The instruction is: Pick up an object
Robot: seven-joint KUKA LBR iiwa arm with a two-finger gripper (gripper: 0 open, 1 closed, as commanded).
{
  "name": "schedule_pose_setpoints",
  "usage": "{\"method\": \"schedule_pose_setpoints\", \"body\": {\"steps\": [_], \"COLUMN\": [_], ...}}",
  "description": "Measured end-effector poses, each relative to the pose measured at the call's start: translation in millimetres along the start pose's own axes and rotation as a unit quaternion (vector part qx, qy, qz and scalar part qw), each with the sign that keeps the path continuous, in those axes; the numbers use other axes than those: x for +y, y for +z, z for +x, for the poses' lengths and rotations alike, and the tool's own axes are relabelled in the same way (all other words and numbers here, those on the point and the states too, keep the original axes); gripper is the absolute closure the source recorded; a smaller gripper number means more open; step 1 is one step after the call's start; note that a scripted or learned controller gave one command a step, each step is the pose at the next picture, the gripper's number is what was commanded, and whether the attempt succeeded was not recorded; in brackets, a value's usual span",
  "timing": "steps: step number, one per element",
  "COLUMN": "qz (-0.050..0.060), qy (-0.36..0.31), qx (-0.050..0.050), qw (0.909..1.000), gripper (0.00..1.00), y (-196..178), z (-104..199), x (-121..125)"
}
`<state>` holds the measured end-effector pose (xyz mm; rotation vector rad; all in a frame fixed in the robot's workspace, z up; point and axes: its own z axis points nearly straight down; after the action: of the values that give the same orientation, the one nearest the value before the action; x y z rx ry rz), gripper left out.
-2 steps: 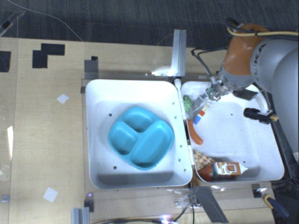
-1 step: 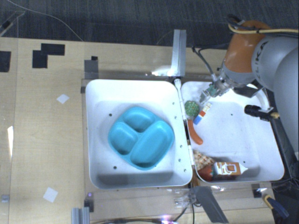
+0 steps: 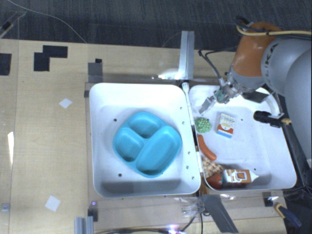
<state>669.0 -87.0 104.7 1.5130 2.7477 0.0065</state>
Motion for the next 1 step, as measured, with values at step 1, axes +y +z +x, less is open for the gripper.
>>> {"method": "schedule_pose_setpoints", "body": {"steps": [1], "qz": [-0.006], "qy": [-0.035], "qx": [-0.008], "qw": [0.9993], "gripper": [0.0], "y": [7.9], "z": [16.8], "x": [-106.1]}}
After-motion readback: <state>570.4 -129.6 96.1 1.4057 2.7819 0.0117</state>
